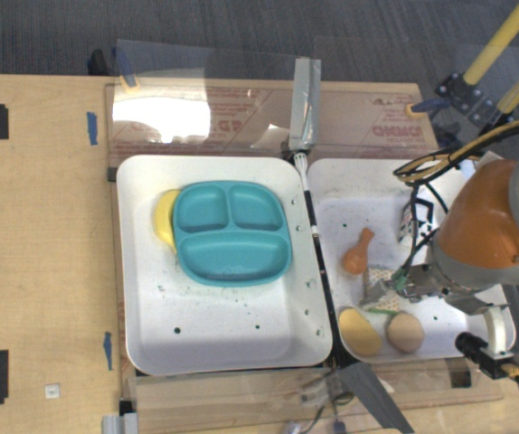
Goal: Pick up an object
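On the pale wooden worktop (42,269), well off to the left of the hand, the left bin (214,333) holds a teal divided tray (232,231) lying flat, with a yellow object (163,217) peeking out from under its left edge. A raised divider separates this bin from the right bin (350,197), where the hand works. In the right bin, an orange, pear-shaped object (357,253) lies just left of and slightly above the hand. Below the hand, near the bin's front wall, a yellow oval object (359,331) and a tan egg-shaped object (405,332) sit side by side, nearly touching. The hand (388,287) hangs low over a small patterned scrap between these things; whether it is spread or closed, or grips anything, cannot be told. The arm's orange band (485,229) rises to the hand's right.
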